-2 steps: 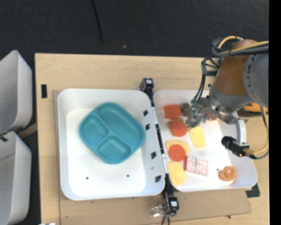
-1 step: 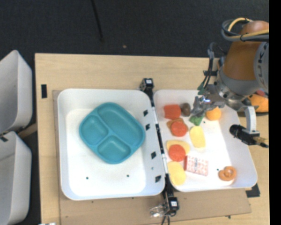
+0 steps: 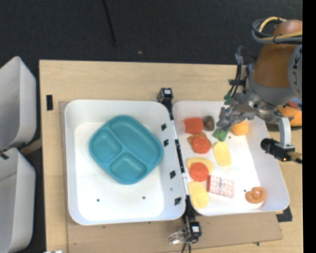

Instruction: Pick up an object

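The bench (image 3: 52,78) is laid out with two white bins side by side, presumably so that things can be drawn from one and set down in the other. The left bin (image 3: 73,194) is taken up by a teal divided tray (image 3: 126,148) lying flat, while the right bin (image 3: 276,188) is where the small pieces are gathered, which makes it the natural picking ground. The arm (image 3: 274,70) is brought in over that bin's far corner, and the gripper (image 3: 225,121) is hung low at its tip (whether it is spread or closed cannot be told from here). Just under the tip a small green piece (image 3: 220,135) is seen; whether it is actually pinched cannot be judged. Close around it lie an orange ball (image 3: 240,128), a red block (image 3: 194,125) and a brown lump (image 3: 208,123). Nearer the front are found a yellow oval (image 3: 221,154), a round red piece (image 3: 201,144), a patterned packet (image 3: 221,186) and an orange ring (image 3: 255,195).
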Controlling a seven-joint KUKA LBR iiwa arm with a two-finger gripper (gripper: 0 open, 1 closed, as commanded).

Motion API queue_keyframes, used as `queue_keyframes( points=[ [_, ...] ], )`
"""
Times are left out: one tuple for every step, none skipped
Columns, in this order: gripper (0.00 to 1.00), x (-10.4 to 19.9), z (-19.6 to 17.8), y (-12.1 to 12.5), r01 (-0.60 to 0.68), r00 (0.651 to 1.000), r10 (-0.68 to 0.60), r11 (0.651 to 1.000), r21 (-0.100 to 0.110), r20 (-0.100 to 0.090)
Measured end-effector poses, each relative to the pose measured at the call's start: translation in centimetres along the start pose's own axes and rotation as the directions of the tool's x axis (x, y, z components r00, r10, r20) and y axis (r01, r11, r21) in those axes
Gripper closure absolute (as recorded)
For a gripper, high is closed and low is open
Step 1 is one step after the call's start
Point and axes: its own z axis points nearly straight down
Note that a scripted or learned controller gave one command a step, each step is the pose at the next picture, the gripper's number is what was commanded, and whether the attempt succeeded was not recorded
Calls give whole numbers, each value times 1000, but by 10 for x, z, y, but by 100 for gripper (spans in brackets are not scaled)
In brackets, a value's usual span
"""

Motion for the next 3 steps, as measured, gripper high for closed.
queue_keyframes(
  points=[
    [100, 52, -5, 8, 2, 1000, -2, 1000, -1, -1],
    [100, 94, -8, 23, 1, 1000, -1, 1000, -1, -1],
    [100, 139, -12, 39, 0, 1000, 0, 1000, -1, -1]
  ],
)
